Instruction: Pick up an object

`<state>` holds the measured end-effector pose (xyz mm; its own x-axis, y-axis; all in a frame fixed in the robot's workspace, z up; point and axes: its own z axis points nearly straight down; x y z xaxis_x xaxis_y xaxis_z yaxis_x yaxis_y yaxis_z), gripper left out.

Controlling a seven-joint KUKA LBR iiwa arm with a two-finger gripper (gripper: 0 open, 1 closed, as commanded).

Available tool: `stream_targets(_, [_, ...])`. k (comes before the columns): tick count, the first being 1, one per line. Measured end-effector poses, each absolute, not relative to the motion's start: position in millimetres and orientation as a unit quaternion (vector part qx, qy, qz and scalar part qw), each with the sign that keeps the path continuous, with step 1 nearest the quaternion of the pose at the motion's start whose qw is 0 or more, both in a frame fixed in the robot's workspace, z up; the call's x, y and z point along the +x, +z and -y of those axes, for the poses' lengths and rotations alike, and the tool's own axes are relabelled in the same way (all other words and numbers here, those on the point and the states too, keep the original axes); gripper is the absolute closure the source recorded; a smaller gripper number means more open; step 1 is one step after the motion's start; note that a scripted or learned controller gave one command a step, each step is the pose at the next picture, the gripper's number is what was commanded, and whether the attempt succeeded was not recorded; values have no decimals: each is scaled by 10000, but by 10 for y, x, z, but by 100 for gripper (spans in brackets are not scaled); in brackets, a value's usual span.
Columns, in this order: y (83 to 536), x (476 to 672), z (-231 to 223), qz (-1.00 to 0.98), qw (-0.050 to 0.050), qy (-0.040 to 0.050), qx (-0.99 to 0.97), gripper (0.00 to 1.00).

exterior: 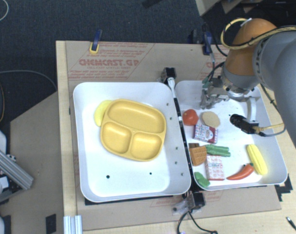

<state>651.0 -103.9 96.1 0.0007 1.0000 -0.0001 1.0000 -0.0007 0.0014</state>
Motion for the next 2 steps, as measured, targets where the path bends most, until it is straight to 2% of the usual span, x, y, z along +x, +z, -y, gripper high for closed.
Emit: stream_targets(2, [2208, 6488, 956, -7075, 38, 26, 7067, 100])
